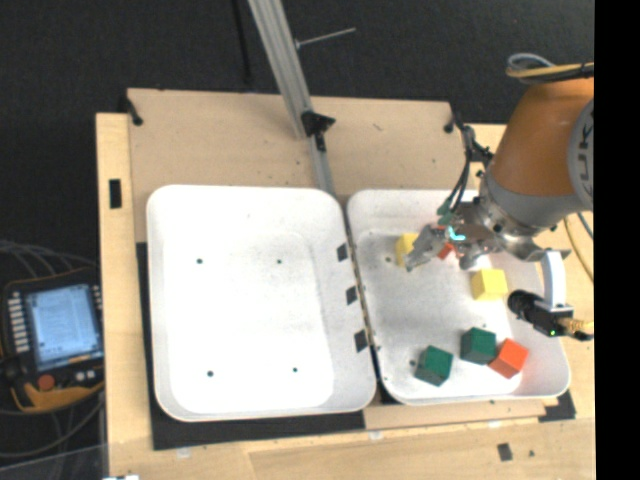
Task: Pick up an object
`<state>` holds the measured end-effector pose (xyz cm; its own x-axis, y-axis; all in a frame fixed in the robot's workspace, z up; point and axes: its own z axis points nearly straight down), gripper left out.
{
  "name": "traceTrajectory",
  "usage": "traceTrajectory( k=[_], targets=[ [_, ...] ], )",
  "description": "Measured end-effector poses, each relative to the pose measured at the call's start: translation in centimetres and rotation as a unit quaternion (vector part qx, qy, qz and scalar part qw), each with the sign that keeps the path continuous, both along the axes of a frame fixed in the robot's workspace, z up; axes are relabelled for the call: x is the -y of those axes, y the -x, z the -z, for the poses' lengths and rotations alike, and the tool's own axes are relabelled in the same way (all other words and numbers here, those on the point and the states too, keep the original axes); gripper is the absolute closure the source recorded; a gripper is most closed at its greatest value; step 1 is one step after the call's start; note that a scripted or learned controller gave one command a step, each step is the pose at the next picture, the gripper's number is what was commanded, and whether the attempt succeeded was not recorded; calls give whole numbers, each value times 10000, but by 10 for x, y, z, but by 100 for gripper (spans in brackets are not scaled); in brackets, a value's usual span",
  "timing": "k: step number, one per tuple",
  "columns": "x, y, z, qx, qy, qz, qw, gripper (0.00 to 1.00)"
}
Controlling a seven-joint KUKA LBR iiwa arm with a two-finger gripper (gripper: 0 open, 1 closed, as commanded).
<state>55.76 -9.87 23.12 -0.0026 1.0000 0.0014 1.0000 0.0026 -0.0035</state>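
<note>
My gripper [432,246] is low over the upper left part of the right bin [400,208], reaching in from the right. A small yellow block [404,248] lies right beside its tip on the left; I cannot tell whether they touch. A small red piece [446,254] shows just under the gripper. A second yellow block [488,284] lies to the gripper's lower right. Further toward the front sit two green blocks [433,365] [478,345] and an orange block [510,358].
The left bin [240,298] sits next to the right one, with black clips along the shared rim [352,293]. A slanted metal post [290,68] rises behind the bins. A black fitting [535,313] hangs off the arm over the right bin's right edge.
</note>
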Motion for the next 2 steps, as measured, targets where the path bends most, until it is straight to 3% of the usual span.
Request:
traceTrajectory(
  k=[1, 2],
  targets=[
    [0, -1, -2, 25, 3, 11, 10000, 0],
    [1, -6, 59, -6, 16, 23, 10000, 0]
  ],
)
